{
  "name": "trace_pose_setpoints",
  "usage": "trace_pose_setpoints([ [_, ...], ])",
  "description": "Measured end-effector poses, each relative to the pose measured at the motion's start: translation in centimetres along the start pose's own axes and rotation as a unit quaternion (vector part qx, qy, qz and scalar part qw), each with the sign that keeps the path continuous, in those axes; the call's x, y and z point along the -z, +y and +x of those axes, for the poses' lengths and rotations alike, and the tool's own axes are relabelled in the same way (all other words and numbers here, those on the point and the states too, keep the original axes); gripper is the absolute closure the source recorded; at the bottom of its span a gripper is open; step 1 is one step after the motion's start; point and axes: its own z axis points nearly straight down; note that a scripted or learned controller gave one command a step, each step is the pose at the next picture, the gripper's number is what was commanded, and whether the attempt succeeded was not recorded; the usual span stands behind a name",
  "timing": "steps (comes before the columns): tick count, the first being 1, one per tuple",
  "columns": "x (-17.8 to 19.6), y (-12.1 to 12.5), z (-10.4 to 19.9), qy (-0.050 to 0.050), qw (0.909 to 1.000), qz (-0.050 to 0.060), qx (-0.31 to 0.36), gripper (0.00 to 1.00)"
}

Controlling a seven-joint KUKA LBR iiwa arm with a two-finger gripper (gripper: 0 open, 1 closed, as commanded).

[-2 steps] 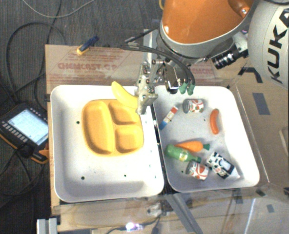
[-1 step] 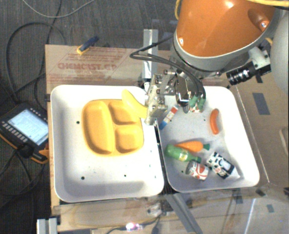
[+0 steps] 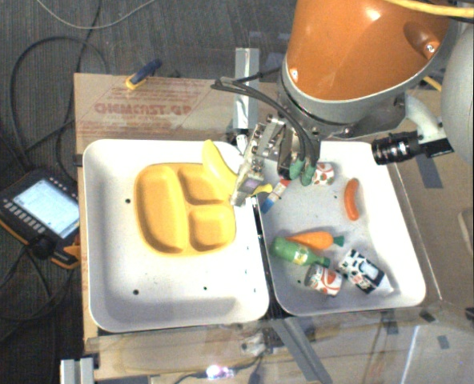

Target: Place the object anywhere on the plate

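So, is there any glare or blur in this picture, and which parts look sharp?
Camera view: bright glare on the orange band, which sits close to the lens and looks soft; the yellow plate and the carrot look fairly sharp, with soft shadows; the gripper is slightly blurred.

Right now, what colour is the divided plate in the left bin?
Yellow-orange all over, plate; clearest in the camera view.
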Motion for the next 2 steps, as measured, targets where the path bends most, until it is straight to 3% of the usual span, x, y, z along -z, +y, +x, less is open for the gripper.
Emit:
trace_pose_setpoints([
  [1,0.0,-0.04,-0.02,0.0,1.0,0.0,-0.001,0.0],
  [2,0.99,0.06,-0.15,-0.003,1.0,0.0,-0.001,1.0],
])
